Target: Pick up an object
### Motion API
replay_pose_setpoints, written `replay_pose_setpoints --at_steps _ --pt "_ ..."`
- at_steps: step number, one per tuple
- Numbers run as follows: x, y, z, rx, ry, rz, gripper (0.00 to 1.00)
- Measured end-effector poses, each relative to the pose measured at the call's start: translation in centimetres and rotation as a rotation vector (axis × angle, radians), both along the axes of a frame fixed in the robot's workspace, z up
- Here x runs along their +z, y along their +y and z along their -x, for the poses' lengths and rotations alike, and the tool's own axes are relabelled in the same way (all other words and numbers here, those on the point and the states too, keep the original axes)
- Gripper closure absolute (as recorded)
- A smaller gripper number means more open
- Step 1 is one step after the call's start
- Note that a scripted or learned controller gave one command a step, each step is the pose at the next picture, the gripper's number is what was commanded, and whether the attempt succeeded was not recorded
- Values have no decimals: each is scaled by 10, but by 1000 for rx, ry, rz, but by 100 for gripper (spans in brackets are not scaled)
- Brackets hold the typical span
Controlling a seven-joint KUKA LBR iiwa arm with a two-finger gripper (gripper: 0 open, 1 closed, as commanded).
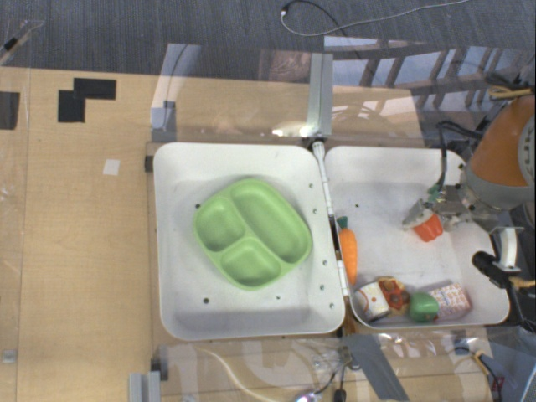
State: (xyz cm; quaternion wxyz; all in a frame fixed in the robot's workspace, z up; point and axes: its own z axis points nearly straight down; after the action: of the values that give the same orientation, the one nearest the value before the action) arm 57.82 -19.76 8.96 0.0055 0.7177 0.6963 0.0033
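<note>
Gripper (429, 216) hanging over right bin (377, 174), fingers closing on small orange-red block (429, 229); block sitting between fingertips, poking out below them, tilted. Carrot (348, 254) lying well left of jaws; small can (373, 300), green fruit (423, 306) resting below them.
</note>
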Motion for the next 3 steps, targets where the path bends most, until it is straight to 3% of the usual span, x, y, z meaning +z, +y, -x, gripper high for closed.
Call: replay_pose_setpoints --at_steps 1,2,3 --pt "13 2 -3 5 -5 1 100" --pt "3 23 22 240 8 0 100" --pt "15 24 20 242 2 1 100"
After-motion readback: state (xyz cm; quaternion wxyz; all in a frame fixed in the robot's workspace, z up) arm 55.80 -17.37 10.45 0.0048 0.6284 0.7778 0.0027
